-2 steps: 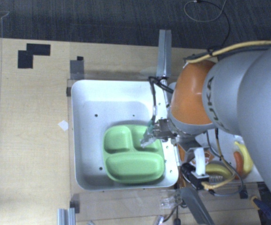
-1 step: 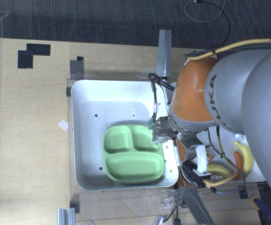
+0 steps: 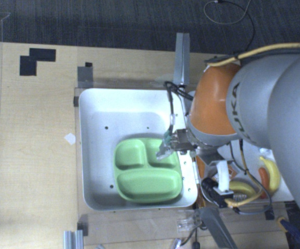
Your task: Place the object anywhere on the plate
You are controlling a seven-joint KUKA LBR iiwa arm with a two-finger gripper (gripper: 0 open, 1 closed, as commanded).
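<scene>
The hand (image 3: 166, 148) hangs over the right edge of the green plate (image 3: 147, 178) in the left bin (image 3: 95, 139).

Pale wooden bench (image 3: 36, 139) bearing two white bins, left bin (image 3: 95, 139), right bin (image 3: 254, 152).

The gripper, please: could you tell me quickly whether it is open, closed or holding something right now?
Gripper: over the right edge of the green plate; open, closed or holding cannot be told.
</scene>
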